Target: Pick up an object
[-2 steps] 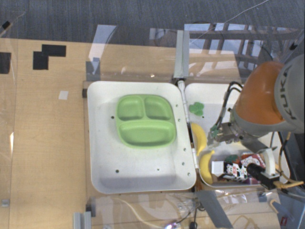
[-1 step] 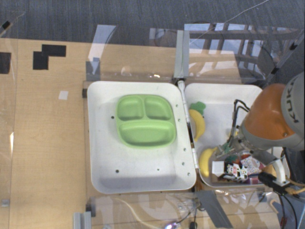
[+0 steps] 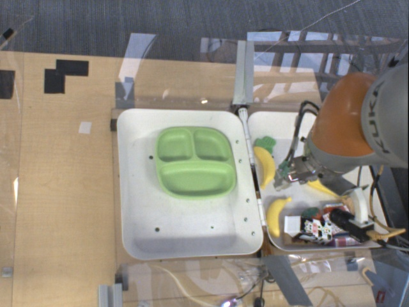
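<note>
The job is only starting, as far as I can judge. Nothing is lifted yet. The things to pick from all lie in the right white bin point(image 3: 281, 121), which is the landmark here. A long yellow banana point(image 3: 265, 165) lies along the left wall of that bin. A second, shorter yellow banana point(image 3: 275, 215) lies nearer the front left corner of it. A small green lump point(image 3: 266, 144) sits toward the back, just behind the long banana. A heap of small mixed things point(image 3: 323, 226) fills the front of the bin.

To the left of that bin is another white bin point(image 3: 134, 190), with a green plastic plate with three sections point(image 3: 193, 161) lying in it.

The grey metal gripper point(image 3: 289, 174) hangs low in the middle of the right bin, just beside the long banana. I cannot tell its state. I see nothing held in it. The picking and lifting are left to do.
</note>
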`<state>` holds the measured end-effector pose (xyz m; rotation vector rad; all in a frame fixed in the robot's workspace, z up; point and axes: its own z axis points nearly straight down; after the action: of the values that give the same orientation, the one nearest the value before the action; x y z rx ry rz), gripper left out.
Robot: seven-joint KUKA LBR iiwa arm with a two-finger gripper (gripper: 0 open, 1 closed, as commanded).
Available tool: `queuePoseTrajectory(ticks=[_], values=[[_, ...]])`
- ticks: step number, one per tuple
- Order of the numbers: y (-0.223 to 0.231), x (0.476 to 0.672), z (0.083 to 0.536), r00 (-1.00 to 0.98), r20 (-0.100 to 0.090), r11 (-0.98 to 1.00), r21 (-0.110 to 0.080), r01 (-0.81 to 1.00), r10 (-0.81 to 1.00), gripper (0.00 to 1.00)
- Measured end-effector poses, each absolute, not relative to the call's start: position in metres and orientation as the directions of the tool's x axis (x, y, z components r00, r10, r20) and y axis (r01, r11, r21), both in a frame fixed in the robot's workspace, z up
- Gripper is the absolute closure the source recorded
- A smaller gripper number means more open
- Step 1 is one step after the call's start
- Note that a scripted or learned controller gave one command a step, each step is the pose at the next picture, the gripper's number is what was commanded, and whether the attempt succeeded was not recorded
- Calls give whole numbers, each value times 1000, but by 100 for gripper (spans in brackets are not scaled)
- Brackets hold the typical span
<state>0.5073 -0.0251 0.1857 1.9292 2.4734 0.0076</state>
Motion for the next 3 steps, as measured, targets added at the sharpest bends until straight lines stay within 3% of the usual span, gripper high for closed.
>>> queuePoseTrajectory(ticks=[1, 2, 3], values=[[-130, 519, 129, -99, -1, 99, 2, 995, 995, 100], [-130, 519, 129, -99, -1, 99, 2, 995, 995, 0], [-92, 493, 93, -310, -15, 310, 21, 951, 951, 0]])
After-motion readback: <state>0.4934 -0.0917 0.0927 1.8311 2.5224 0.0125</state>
